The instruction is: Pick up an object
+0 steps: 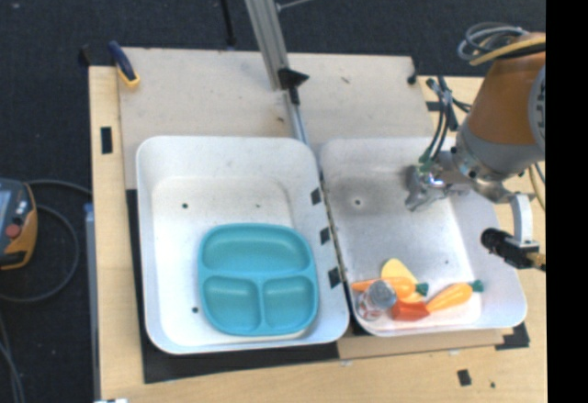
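Several small toy items lie clustered at the near edge of the right bin [386, 218]: a yellow piece [398, 274], an orange carrot-like piece [449, 297], a red piece [412, 308] and a greyish round piece [378, 297]. My gripper [419, 187] hangs over the far right part of that bin, well back from the cluster. Nothing shows between its fingers, and I cannot make out how they stand.
A teal divided plate [258, 279] rests in the left bin [184, 172]. A metal post [266, 20] rises behind the bins, with a thin rod running down between them. The arm's orange band [505, 103] is at the right edge.
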